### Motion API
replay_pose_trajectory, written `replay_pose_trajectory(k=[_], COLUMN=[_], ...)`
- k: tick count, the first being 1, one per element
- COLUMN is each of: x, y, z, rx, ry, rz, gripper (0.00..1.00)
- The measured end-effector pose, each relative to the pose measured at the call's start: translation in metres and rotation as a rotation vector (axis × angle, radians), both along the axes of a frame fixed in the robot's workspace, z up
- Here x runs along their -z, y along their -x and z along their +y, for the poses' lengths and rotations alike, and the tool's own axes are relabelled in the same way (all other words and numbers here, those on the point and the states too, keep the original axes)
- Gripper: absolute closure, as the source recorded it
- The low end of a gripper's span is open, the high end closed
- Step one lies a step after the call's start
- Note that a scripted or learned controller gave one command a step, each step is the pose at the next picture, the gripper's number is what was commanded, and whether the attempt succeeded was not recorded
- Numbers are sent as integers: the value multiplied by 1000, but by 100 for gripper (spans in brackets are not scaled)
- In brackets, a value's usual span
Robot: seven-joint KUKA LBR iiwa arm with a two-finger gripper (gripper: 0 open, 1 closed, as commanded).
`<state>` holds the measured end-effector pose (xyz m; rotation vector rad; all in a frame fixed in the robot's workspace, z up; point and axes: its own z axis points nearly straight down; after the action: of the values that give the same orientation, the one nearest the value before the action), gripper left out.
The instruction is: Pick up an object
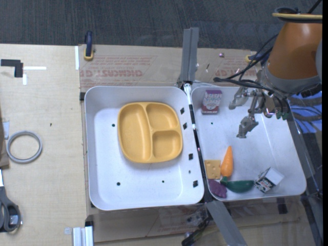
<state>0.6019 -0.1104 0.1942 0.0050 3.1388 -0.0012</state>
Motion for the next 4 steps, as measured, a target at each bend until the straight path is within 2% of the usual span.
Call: replay_pose_trajectory(k=[1,2,3,4], x=[88,102,65,46], y=[39,-3,-5,-46], z=[-10,-13,-60,19], rx=[73,276,196,333], ry=[1,-1,0,-2], rz=[-11,-1,-2,-2], gripper=[0,0,0,0])
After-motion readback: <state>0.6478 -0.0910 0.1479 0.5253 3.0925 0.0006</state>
